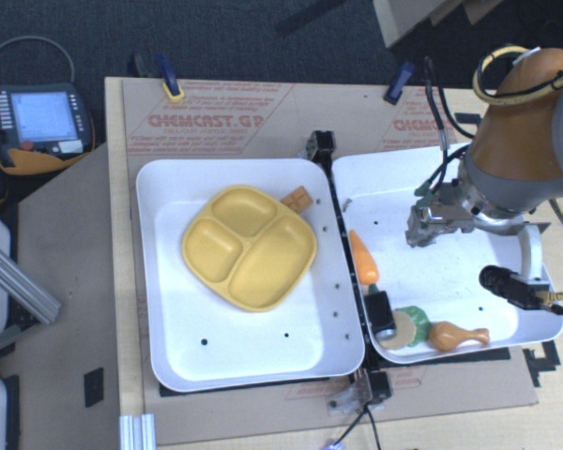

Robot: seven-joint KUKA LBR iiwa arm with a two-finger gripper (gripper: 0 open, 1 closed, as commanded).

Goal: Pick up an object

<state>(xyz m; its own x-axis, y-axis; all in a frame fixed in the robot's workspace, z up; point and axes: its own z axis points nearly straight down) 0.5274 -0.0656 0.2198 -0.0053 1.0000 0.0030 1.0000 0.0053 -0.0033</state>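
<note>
Camera view looks down on your worktop (122, 251) with two white bins. Nothing is lifted yet, so the whole pick remains. Your claw (424, 225) hangs over the right bin (469, 279), toward its twelve o'clock side; I cannot tell its state, as the wrist hides it. Candidates lie along the six o'clock edge: an orange carrot (362, 257), a green round piece (410, 325), a tan drumstick (456, 335). The left bin (169, 326) bears a yellow divided plate (250, 247), partly covering a small brown block (297, 199).
</note>
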